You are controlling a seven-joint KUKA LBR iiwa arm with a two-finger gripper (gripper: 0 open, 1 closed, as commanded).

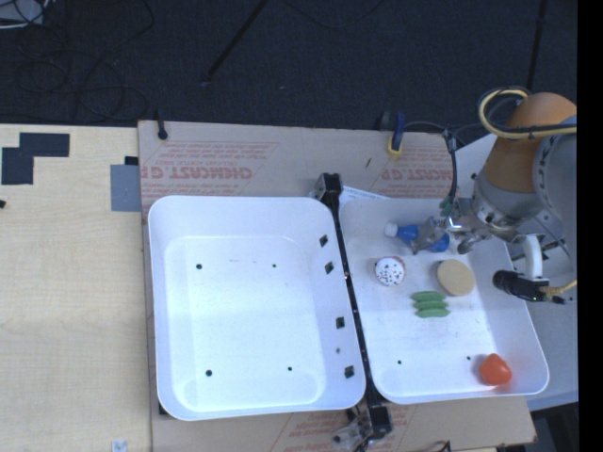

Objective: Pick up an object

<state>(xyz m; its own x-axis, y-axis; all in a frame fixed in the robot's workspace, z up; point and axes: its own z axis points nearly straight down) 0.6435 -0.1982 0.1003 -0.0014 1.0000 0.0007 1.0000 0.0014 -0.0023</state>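
With the gripper (450, 226) low by the blue-and-white object (412, 234) at the right bin's (528, 365) far edge, you'll want it centred over that piece before closing — finger state I can't tell.

ball (389, 271) left of disc (455, 278), in right bin (528, 384)

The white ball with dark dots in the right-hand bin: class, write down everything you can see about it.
The white ball with dark dots is small and round, pale with scattered dark specks on its top face; its material cannot be told. It rests on the floor of the right bin, near the divider between the two bins, in the upper half. Nothing touches it: the green pod-shaped piece and the tan disc lie apart to its right.
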